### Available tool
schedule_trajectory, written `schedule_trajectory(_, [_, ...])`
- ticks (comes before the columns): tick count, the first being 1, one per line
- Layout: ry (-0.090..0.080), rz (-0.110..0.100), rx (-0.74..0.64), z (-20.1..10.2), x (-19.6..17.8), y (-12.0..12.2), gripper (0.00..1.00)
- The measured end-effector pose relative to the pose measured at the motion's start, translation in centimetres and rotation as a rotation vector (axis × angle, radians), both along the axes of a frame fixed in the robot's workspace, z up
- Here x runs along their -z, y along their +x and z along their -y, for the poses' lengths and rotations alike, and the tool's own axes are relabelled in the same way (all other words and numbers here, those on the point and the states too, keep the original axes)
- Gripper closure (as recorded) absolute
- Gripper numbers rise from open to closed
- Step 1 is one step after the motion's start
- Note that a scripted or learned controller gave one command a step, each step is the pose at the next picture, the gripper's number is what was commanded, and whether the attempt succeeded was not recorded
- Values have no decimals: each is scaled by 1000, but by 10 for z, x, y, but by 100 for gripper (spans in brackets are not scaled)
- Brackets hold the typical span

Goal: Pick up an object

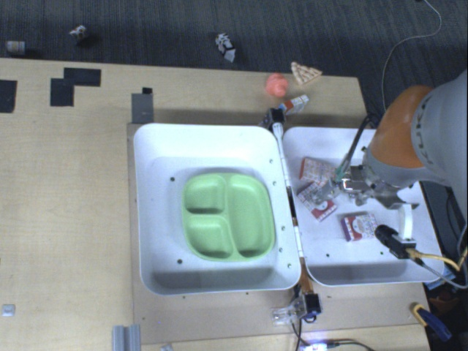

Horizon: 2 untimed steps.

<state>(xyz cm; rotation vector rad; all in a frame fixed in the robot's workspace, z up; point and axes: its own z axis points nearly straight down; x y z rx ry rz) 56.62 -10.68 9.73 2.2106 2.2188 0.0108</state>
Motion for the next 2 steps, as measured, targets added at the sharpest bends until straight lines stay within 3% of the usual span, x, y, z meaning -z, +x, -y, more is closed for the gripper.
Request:
schedule_trajectory(1, [3, 3, -6, -2, -11, 2, 100])
schedule_trajectory(2, [3, -7, -2, -87, -129, 35, 100])
